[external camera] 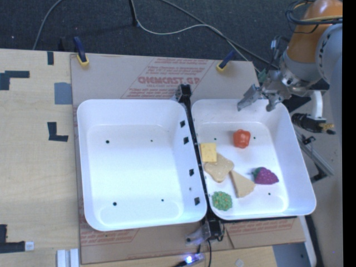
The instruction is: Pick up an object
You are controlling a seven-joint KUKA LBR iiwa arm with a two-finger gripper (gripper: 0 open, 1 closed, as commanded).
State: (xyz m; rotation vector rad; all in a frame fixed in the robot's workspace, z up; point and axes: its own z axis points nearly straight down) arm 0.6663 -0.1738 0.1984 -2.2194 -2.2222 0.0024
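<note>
The right bin (289, 128) holds a red pepper-like piece (241, 138), a yellow cheese square (208, 152), a tan bread slice (219, 168), a tan wedge (242, 183), purple grapes (265, 176) and a green broccoli piece (222, 200). My gripper (258, 100) hangs over the far right rim of that bin, above and to the right of the red piece. Its two fingers are spread apart with nothing between them.
The left bin (92, 149) lies beside the right one, split from it by a black-clipped divider (191, 149). Both sit on a cardboard sheet (161, 77) held by yellow-blue clamps. A cable (167, 24) runs across the dark floor behind.
</note>
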